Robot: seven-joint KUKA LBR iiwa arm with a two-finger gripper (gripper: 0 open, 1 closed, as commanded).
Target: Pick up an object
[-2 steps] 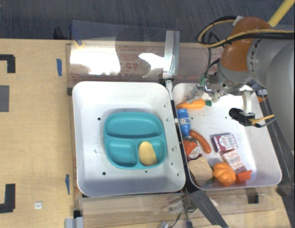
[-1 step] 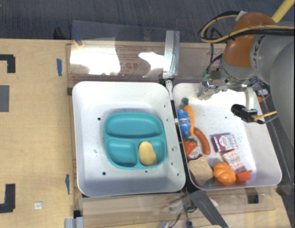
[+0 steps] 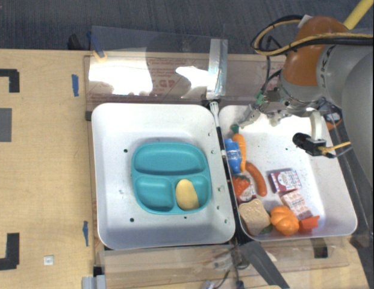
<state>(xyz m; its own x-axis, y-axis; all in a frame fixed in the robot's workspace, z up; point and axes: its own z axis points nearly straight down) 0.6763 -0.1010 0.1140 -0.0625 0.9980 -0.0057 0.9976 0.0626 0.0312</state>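
With the hand (image 3: 272,110) hovering at the right bin's (image 3: 343,179) far edge, its opening impossible to tell, the toy food heaped along the near-left side, hot dog (image 3: 256,179) included, wants a straight descent onto one isolated piece

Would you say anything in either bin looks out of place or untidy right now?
Nothing looks spilled or damaged. The toy foods are bunched along the right bin's left and front sides, and a single yellow piece sits in one compartment of the teal tray in the left bin.
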